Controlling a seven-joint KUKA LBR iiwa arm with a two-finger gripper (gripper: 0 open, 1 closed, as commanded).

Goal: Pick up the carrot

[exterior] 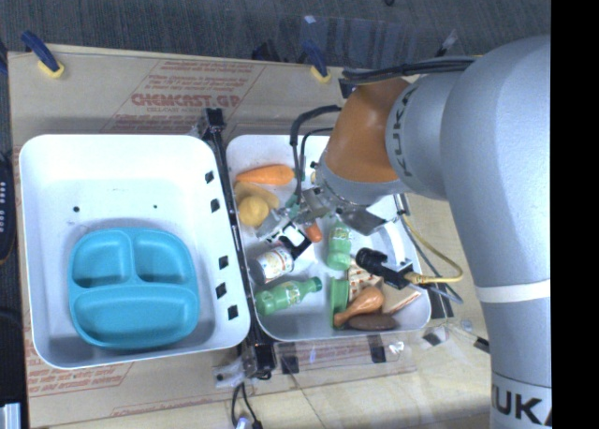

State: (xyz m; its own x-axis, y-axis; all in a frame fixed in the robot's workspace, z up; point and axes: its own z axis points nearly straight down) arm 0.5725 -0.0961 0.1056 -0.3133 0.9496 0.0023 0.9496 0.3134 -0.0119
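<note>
The carrot [267, 175], orange and long, lies across the far left part of the right bin [416, 317]. My gripper [288, 220] hangs low over the middle of that bin, just in front of the carrot and a little to its right. It is beside a yellow fruit [253, 207] and right above a small dark-capped bottle [276, 261]. Nothing orange shows in the gripper. The arm's orange band [365, 137] hides the bin's far right part.
The right bin also holds a green bottle [288, 295], a green can [339, 247], a small orange piece [314, 230] and brown food pieces [372, 305] at the front right. The left bin [112, 160] holds a blue divided plate [134, 287].
</note>
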